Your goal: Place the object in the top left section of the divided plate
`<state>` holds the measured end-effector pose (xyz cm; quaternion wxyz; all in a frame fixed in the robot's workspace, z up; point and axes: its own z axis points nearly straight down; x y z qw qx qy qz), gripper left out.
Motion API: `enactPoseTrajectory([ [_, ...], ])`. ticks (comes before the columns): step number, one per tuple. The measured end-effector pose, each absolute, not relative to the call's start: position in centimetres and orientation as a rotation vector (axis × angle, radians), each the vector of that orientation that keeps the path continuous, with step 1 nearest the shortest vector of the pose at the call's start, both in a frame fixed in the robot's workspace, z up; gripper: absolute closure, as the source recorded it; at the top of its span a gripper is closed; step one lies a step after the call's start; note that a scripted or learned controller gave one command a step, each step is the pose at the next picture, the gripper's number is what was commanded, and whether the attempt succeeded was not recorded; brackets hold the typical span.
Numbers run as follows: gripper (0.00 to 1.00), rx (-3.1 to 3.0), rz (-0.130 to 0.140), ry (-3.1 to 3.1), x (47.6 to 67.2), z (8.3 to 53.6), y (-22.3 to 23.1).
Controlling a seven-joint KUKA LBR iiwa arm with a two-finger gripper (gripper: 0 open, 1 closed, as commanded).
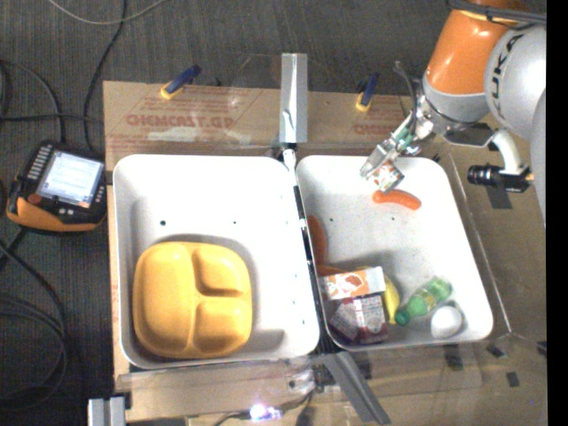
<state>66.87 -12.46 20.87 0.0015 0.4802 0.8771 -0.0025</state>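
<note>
While the yellow plastic divided plate (193, 298) waits in the left white bin (124, 180), the work is at the picking stage over the right white bin (461, 229). The claw (383, 172) hangs at that bin's far side, just above and beside a small orange sausage-shaped piece (397, 199) lying on the bin floor. Whether it touches that piece, and how wide it stands, I cannot tell; nothing can be seen gripped in it.

Since the task names no particular object, the orange piece looks the likely target, being nearest. Other things crowd the near end of the same bin: an orange-and-white carton (348, 285), a dark red foil packet (358, 318), a green plastic bottle (422, 300) and a white round object (446, 321).

Next, I judge, the claw must settle over the orange piece and close across its narrow width, then lift, cross the divider between bins, and lower over the plate's top left compartment (165, 268).
</note>
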Motion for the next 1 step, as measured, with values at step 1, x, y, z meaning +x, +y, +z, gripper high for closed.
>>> enactPoseTrajectory([
  [1, 1.00, 1.467, 0.000, 2.781, 59.34, 18.28, -4.03],
])
